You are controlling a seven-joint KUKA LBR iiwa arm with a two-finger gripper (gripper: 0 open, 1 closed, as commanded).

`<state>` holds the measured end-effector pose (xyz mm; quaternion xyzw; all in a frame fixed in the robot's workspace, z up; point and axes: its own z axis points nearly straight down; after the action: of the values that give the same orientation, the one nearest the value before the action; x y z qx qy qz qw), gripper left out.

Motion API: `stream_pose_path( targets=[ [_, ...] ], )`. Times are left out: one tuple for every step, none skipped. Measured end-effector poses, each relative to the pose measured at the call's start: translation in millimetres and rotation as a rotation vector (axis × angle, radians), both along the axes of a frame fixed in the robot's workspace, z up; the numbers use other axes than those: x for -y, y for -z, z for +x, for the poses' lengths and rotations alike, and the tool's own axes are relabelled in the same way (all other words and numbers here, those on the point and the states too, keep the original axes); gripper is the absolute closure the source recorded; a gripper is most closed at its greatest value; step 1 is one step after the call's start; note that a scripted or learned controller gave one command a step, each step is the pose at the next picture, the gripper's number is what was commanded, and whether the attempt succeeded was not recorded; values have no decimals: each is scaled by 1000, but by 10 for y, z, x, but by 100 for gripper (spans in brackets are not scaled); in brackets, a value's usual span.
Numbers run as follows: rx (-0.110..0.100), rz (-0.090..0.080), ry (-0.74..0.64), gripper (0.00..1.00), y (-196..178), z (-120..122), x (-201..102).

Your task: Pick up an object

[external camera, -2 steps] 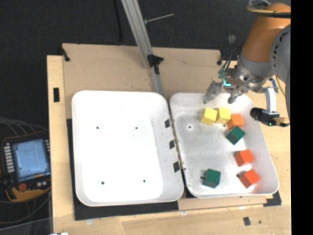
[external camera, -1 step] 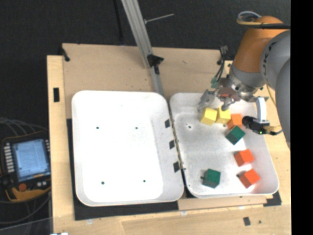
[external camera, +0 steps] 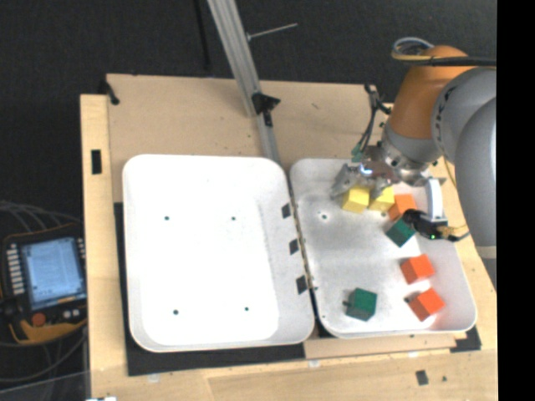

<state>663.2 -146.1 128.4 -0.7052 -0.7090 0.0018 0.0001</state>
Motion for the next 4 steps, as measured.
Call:
stream_pose_path(
  targets=[
    [4,3,0,0,108,7,-5],
    [7,2,-1,100,3,17,2],
    [8,2,1,100,-440,8,-13],
    [9,1,0,100,-859,19,2]
  ],
)
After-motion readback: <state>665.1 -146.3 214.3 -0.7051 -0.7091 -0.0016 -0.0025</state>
